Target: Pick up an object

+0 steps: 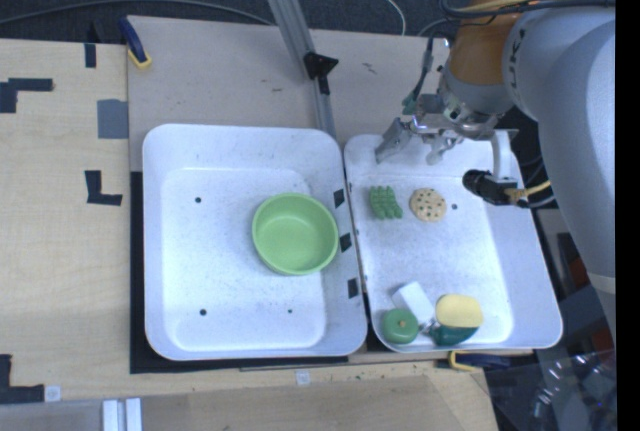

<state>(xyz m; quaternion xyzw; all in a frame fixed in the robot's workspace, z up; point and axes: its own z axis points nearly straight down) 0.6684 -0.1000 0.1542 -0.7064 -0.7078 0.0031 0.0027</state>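
My gripper [414, 149] hangs open over the far edge of the right bin [520, 269], its two grey fingers spread apart with nothing between them. Just below it in that bin lie a small green ridged block [384, 202] and a round chocolate-chip cookie [428, 205]. At the bin's near edge sit a green round toy [401, 326], a white block [413, 299] and a yellow piece on a teal base [459, 315]. A light green bowl [295, 234] sits in the left bin [180, 219].
A slanted metal pole [285, 9] rises behind the left bin, with a black clamp at its foot. Black clips sit on the seam between the bins. A black connector with yellow cable [492, 187] hangs beside the arm at the right bin's right side.
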